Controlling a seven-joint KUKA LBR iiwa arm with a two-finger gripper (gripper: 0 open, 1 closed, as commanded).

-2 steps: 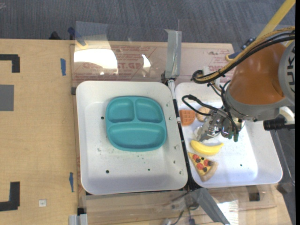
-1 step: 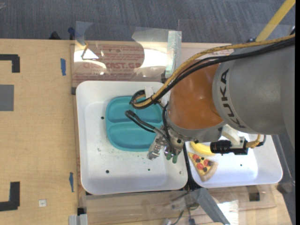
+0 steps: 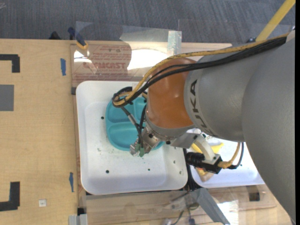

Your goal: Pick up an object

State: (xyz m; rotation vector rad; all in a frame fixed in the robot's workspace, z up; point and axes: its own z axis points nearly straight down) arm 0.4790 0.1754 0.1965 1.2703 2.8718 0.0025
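Tool point(image 3: 138, 149): seen low in the left bin, at the 5 o'clock edge of the teal object; largely masked by the wrist above it. Its opening and whether anything is held cannot be told.
Task's thing: a teal moulded tray point(image 3: 123, 125), lying flat on the bin floor, toward the 12 o'clock to centre part of the left bin. Its right side is covered by the arm. The tool sits at or just over its lower rim; contact cannot be confirmed.
Likely reason for the pose: the rim is judged the only thin part a two-finger tool could pinch, so an approach from above onto the edge makes sense.
Arm point(image 3: 220, 93): grey, orange band point(image 3: 166, 104) just above the wrist, reaching in from 3 o'clock and bent down over the bin. Black and yellow cables point(image 3: 129, 97) are looped off the wrist at 10 o'clock, slack enough to follow it.
Left bin point(image 3: 93, 172): white, shallow, dark specks on the floor.
Right bin point(image 3: 234, 177): partly seen at 4 o'clock under the arm; something yellow point(image 3: 213, 146) lies in it, identity unclear.
Table point(image 3: 37, 125): pale wood, black corner marks at 9 o'clock, blue tape tabs near the bin.
Step judged: descent or grasp attempt; lift not yet evident.
Risk: a smooth rim may slip out.
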